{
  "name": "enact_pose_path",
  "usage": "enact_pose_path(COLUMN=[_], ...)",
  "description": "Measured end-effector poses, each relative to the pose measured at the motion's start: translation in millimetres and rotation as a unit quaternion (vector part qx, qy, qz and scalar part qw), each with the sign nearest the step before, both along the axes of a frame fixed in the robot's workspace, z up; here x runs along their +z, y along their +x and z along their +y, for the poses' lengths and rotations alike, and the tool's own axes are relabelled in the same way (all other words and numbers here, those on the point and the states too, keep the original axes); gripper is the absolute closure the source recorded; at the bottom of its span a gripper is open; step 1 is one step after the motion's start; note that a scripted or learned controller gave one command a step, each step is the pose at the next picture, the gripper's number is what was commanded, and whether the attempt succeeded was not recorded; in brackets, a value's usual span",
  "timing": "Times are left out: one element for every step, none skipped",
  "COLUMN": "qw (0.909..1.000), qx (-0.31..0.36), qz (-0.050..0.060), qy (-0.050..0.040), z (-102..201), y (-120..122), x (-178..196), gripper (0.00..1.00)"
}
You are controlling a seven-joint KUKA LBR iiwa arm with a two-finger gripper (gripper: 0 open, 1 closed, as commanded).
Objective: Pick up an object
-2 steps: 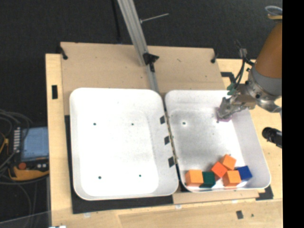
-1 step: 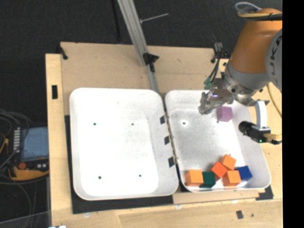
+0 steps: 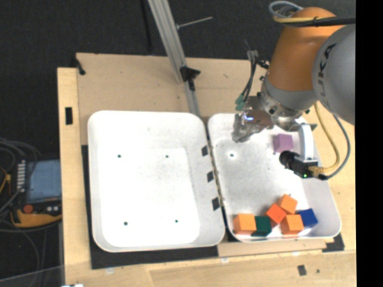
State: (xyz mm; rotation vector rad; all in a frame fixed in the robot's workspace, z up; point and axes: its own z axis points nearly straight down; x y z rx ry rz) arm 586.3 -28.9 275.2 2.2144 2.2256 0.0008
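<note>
Blocks are lying in the right bin (image 3: 222, 160), most of them crowding its near edge: an orange block (image 3: 244, 222) at the left, a dark green block (image 3: 263, 225) touching it, then three more orange blocks (image 3: 281, 211) bunching together, with a blue block (image 3: 308, 217) just beside them at the right. A purple block (image 3: 283, 142) is sitting apart from that cluster, near the bin's far right side, just beside the arm's wrist. The arm (image 3: 302, 46), grey with its orange band, is reaching in from the right and hanging over the far end of the right bin. Its gripper (image 3: 242, 128) is pointing down above the bin's far left corner, well apart from the cluster and a little left of the purple block; nothing is showing between its parts, and whether it is open or closed is impossible to tell from this angle. The left bin (image 3: 108, 178) is sitting alongside on the desk (image 3: 128, 79), the two bins touching edge to edge.
</note>
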Motion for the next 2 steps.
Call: enact_pose_path(qw=[1.0000, 1.0000], qx=[0.000, 0.000], qz=[0.000, 0.000], qy=[-0.0002, 0.0003], z=[51.7, 103.5], y=[23.9, 35.8], x=[-5.3, -5.1], gripper=[1.00, 1.00])
